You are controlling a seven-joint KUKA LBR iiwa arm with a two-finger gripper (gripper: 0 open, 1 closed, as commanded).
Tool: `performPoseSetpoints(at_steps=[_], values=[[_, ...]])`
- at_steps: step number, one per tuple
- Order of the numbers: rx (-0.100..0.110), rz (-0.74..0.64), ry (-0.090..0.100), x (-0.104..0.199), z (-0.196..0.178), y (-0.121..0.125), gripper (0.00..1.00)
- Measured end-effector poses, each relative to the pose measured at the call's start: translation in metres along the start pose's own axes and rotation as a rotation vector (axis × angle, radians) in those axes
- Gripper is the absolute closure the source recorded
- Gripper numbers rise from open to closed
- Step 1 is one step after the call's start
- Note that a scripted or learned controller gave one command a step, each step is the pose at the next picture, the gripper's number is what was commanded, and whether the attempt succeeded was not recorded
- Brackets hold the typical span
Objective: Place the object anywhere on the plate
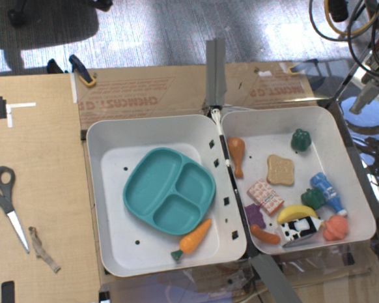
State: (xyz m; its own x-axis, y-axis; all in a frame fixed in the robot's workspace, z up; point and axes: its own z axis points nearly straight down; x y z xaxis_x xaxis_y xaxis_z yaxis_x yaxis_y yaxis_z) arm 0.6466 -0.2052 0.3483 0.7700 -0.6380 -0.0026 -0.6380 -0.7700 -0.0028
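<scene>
The teal plate (170, 191) sits in the left bin (109, 206). A toy carrot (193, 238) lies just beside its lower edge. The cardboard (140, 100) above shows upside-down red letters I cannot read.

A teal divided plate (170, 190) sits in the left bin (102, 207), a toy carrot (193, 239) just off its rim at five o'clock. The right bin (347, 161) holds toast (281, 170), a banana (297, 212), a drumstick (237, 155) and other toys. Scissors (5, 198) lie on the desk (33, 160) at nine o'clock.
</scene>
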Motion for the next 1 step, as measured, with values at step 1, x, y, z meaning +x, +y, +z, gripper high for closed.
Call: performPoseSetpoints(at_steps=[1], values=[[0.002, -0.089, 0.003, 0.016, -0.1039, -0.0022, 0.0]])
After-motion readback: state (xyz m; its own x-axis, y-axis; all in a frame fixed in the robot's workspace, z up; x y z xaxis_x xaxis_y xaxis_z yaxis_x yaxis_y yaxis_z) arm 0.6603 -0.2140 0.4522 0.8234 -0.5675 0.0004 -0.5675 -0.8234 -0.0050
